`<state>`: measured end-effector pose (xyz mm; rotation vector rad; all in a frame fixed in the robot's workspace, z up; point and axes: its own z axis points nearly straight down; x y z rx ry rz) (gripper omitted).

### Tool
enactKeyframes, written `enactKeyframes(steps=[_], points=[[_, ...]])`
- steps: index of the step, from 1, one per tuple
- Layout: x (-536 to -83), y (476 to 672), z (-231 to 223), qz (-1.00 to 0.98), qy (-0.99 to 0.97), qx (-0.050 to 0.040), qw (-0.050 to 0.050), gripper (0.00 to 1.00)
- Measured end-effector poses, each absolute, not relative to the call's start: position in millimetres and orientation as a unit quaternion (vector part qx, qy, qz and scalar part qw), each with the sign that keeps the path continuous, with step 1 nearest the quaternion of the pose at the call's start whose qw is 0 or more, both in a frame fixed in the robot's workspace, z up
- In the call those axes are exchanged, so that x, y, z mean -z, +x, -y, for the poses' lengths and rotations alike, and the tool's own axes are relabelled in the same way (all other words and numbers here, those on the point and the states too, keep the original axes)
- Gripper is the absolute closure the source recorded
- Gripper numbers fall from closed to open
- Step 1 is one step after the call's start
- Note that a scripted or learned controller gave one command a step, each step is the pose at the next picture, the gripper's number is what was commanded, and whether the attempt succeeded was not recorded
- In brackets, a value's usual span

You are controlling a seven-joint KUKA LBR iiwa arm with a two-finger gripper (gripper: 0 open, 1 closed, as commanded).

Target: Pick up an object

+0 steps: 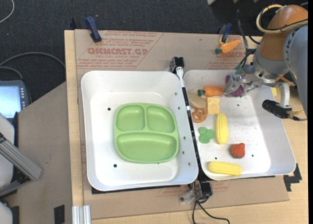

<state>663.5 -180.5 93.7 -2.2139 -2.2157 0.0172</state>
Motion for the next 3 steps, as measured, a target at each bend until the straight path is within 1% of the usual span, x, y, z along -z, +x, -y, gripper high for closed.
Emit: enactKeyframes(steps=[1, 2, 3], points=[[-247, 669.4, 119, 0.709, -0.705, 0.005, -0.006, 1.0], [-248, 667.1, 16, 0.711, -0.703, 0.0021, 0.001, 1.0], [-181, 609.9, -58, 0.709, -0.705, -0.0031, 0.005, 1.0]])
